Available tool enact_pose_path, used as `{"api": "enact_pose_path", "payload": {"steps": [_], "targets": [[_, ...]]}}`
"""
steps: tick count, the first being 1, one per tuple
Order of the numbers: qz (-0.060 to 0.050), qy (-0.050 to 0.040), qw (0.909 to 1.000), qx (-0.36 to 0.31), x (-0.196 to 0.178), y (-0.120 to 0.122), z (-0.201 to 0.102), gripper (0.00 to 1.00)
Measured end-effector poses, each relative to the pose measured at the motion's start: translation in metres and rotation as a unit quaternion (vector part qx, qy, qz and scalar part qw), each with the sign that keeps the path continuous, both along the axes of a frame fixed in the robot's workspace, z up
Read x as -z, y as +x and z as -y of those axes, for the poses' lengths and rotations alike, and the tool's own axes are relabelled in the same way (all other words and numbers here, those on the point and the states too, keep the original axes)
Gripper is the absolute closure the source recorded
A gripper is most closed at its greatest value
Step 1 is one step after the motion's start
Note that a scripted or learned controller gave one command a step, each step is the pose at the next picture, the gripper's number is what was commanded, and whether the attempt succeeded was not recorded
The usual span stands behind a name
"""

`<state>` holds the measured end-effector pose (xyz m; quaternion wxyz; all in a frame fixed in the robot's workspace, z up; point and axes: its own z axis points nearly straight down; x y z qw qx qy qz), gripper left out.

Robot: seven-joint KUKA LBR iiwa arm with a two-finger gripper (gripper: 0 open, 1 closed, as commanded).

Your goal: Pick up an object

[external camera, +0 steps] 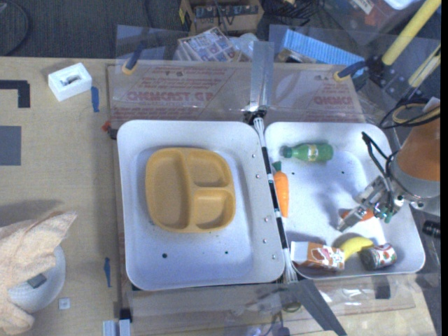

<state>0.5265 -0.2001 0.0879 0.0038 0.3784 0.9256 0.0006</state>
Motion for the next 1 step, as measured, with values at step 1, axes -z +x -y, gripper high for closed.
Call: {"api": "enact_pose_path", "payload": {"steps": [1], "targets": [[0.005,-0.0011,1.0000,0.002,-0.0123,0.0020,0.0020,1.00]]}}
